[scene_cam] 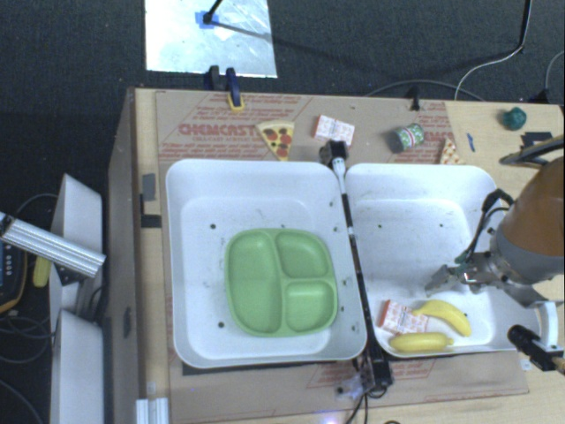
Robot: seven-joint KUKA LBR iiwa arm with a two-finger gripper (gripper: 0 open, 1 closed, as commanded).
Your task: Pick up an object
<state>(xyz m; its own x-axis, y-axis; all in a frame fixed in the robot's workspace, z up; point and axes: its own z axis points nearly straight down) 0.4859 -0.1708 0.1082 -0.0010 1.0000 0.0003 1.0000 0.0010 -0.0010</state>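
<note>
In the right bin [415, 188], near its front edge, lie a yellow banana [448, 315], a second yellow banana-like piece [421, 343] and a small red-and-white packet [397, 315]. My gripper [450, 278] hangs low over the right bin, just above and slightly right of the upper banana, with nothing seen in it. The grey and orange arm [534, 237] comes in from the right. A green divided plate [282, 281] lies in the middle of the left bin [199, 201].
On the cardboard behind the bins sit a toy pizza slice [277, 138], a white card [334, 130], a green can [408, 137] and a cracker [449, 151]. A teal knob [515, 117] sits at the far right. A black divider [349, 237] separates the bins.
</note>
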